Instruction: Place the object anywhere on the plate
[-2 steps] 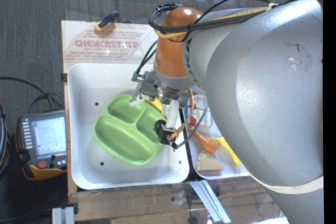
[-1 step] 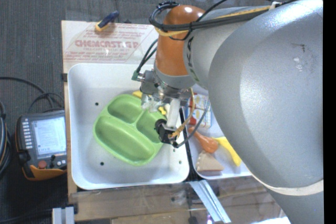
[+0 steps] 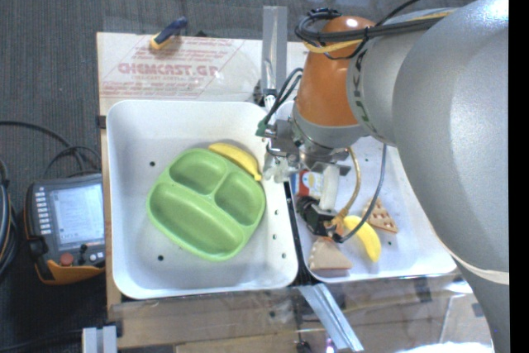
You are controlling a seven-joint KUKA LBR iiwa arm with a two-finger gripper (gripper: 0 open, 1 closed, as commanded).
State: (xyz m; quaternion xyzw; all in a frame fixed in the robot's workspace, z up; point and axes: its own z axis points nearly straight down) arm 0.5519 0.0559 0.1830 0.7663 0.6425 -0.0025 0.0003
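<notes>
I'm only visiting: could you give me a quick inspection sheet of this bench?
Surface: left bin and right bin, white, side by side.
Job's things: green plate in left bin; yellow banana at its far rim.
Clutter: right bin holds yellow piece, pizza slice, brown wedge.
Grippers: gripper low over the wall between bins; grip hidden.
Cables: black cables loop above the orange band.
Surroundings: control pendant left of bench; clamp on board behind.

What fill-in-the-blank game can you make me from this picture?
1. The plate is colored ____.
2. The plate has ____ compartments.
3. The banana at the plate's edge is colored ____.
4. The band on the arm is colored ____.
Missing words: green, three, yellow, orange.
</notes>
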